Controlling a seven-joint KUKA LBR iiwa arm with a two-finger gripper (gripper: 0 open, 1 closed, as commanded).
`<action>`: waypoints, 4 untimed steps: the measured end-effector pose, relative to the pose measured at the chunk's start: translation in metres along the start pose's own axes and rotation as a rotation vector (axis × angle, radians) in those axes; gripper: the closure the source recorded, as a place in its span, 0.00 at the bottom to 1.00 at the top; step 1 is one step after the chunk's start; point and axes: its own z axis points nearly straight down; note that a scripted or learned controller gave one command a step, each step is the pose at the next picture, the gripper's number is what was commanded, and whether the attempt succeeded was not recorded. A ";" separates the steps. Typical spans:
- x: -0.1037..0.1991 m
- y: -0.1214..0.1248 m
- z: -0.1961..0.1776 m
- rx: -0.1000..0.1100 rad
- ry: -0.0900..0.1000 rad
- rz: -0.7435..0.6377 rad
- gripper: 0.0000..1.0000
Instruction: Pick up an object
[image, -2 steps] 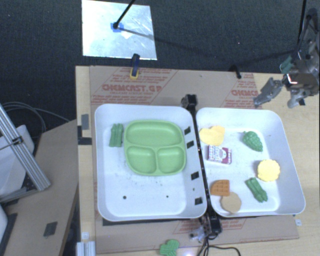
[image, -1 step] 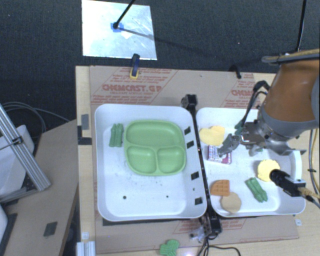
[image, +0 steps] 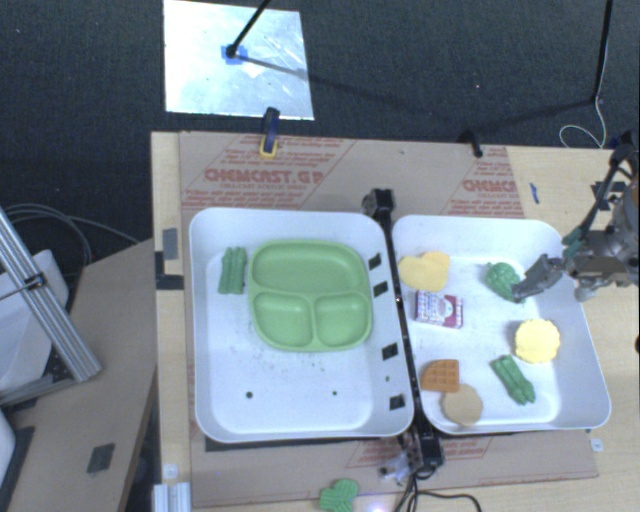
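Two white bins (image: 300, 225), one green plate (image: 308, 296), seven food toys (image: 537, 340), pincer (image: 560, 280) overhead

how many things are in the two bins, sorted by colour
green: 4 – bean pod, divided plate, broccoli-like piece, pod
yellow: 2 – heart shape, round piece
brown/tan: 2 – waffle, round cookie
pink/white: 1 – packet
total: 9

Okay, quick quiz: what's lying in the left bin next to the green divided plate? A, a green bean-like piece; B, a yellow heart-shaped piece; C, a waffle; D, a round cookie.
A: a green bean-like piece lies left of the green divided plate in the left bin; the other items are all in the right bin.
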 end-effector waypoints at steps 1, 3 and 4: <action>0.004 0.000 0.002 0.004 0.004 -0.005 0.00; 0.050 0.000 0.027 0.006 0.005 -0.009 0.00; 0.062 0.000 -0.013 0.002 0.004 -0.009 0.00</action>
